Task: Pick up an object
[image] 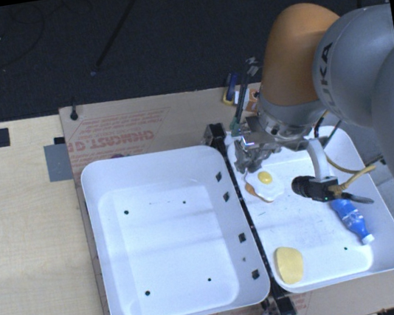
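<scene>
The pale wooden bench (24,242) carries a brown cardboard sheet (140,129); the left-hand white bin (103,243) and right-hand white bin (392,251) sit on it side by side.

place: robot lab | cues: grey arm (361,66), 2 white bins (167,248), taped bench (26,256)

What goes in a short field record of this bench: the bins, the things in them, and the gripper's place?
bins: left bin and right bin, white, side by side
right bin contents: fried egg, yellow lump, blue tube
egg position: upper left part of its bin
lump position: lower left part
tube position: right side, lying slanted
gripper: over the right bin, just above the egg in the view
</scene>
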You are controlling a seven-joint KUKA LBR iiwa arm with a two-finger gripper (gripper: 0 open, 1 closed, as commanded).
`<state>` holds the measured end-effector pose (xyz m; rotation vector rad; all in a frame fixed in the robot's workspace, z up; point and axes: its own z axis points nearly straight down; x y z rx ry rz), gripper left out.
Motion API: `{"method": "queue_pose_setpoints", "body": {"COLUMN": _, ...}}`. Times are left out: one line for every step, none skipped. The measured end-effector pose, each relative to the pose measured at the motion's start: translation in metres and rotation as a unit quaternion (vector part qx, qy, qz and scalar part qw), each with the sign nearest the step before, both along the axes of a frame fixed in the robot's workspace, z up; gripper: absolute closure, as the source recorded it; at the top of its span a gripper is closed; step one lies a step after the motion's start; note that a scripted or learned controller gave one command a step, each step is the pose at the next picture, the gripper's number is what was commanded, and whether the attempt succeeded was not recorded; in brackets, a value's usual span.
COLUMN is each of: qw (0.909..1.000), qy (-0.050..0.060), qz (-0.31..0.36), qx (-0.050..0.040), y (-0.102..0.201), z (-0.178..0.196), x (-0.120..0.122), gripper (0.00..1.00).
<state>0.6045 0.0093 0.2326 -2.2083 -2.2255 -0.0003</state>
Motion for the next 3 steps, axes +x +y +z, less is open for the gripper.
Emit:
{"method": "queue_pose_setpoints", "body": {"qw": 1.0000, "qy": -0.003, "qz": 0.004, "qx": 0.0017, "y": 0.150, "z": 0.057, "x": -0.010, "gripper": 1.00}}
{"method": "queue_pose_setpoints", "body": {"qw": 1.0000, "qy": 0.000, "qz": 0.000, "qx": -0.0011, "y": 0.237, "z": 0.026, "x": -0.010, "gripper": 1.00}}
{"method": "queue_pose_setpoints", "body": {"qw": 1.0000, "qy": -0.001, "qz": -0.003, "qx": -0.0028, "y": 0.232, "z": 0.028, "x": -0.009, "gripper": 0.00}}
